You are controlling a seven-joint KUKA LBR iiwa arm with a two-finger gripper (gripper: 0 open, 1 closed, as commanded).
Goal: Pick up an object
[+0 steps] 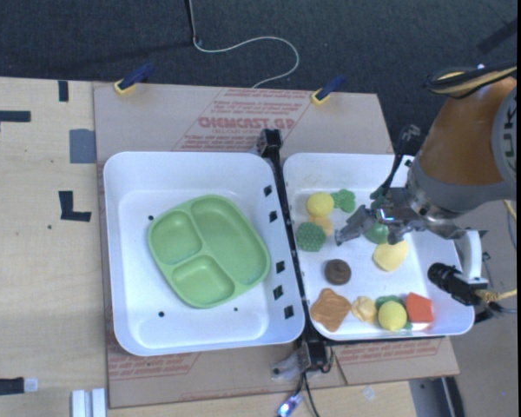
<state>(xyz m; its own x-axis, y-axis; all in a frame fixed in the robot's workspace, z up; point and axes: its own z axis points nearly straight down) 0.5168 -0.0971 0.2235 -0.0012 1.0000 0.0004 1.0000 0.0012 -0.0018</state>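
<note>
My gripper (379,225) is low in the right bin (434,330), near its middle, and stands open. A small green piece (380,231) lies between its fingers; contact with it is unclear. Just below it lies a pale yellow fruit (390,255). To the left sit a yellow lemon (320,204), a green leafy piece (344,201) and a green broccoli-like piece (311,235). A brown round piece (337,272) lies lower down.
Along the right bin's front wall lie a tan bread slice (330,309), a small yellow bit (363,308), a yellow ball (392,316) and a red block (418,309). The left bin (130,189) holds a green divided plate (208,250). A black divider (282,224) separates the bins.
</note>
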